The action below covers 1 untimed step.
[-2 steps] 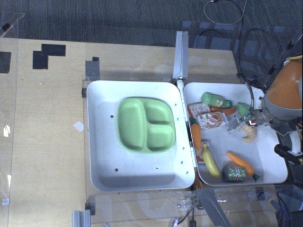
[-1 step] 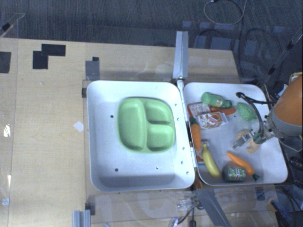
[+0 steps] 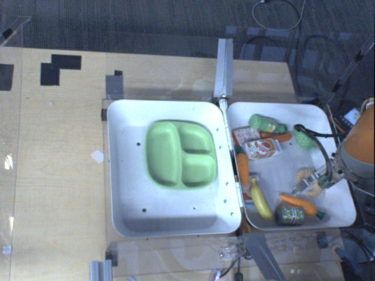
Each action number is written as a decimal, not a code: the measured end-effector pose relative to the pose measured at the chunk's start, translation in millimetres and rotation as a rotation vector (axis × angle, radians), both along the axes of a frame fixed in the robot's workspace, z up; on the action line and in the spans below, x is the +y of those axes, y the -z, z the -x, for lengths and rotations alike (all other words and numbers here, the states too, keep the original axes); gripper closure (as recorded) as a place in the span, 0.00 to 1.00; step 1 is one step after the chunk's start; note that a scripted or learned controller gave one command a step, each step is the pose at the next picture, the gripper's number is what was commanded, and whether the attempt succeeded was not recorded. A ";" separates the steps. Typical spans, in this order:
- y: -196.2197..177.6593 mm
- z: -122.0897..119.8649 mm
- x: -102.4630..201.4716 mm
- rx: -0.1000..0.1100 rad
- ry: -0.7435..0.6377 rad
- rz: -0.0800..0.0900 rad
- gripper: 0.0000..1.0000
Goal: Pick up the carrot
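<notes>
On your left, the left bin (image 3: 120,174) holds a green tray (image 3: 180,153). In the right bin (image 3: 328,119), the carrot (image 3: 297,203) lies untouched near the front. The jaws (image 3: 312,181) hover just above-right; you cannot tell their state. Grasping and lifting remain.

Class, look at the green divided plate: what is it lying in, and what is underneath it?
The green plate lies in the left white bin. Under it is the bin's floor; the part directly beneath is covered.

A single fixed camera looks down at a slant from well above the gripper (image 3: 309,184), framing both bins left of it.
</notes>
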<state>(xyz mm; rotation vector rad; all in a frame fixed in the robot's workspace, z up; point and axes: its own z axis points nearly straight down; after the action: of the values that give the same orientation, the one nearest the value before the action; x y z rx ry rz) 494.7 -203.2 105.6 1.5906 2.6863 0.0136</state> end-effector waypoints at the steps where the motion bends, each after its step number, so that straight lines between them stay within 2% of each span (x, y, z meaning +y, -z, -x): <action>1: -76.5 -22.7 -2.3 0.012 0.115 -0.001 0.00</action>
<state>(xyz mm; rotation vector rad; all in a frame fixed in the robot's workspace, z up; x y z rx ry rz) 517.4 -205.5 182.1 1.7484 2.5995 0.0039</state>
